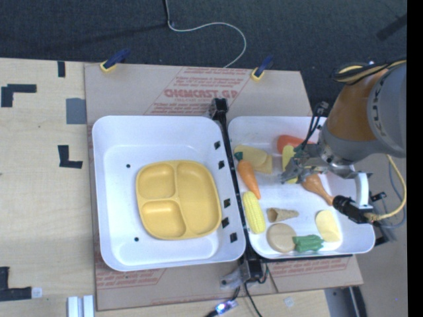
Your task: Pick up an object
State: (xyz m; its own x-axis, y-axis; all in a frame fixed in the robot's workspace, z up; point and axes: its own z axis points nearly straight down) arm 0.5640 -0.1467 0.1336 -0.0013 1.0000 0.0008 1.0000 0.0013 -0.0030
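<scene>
The jaws (293, 172) hang low inside the right bin (301, 123), near its middle; whether they are released or clenched cannot be told. Around them lie toy foods: a carrot (248, 177) and corn cob (254, 212) toward the divider, a drumstick (318, 189) just beside them, and a yellow block (288, 154) touching or under them.

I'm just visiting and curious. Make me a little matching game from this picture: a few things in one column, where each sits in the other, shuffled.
Things:
1. yellow tray
2. corn
3. green toy
4. gripper

Places:
A. right bin's near edge
B. over the right bin, among the toys
C. left bin, centre
D. right bin, along the left wall

Pairs: 1-C, 2-D, 3-A, 4-B
</scene>
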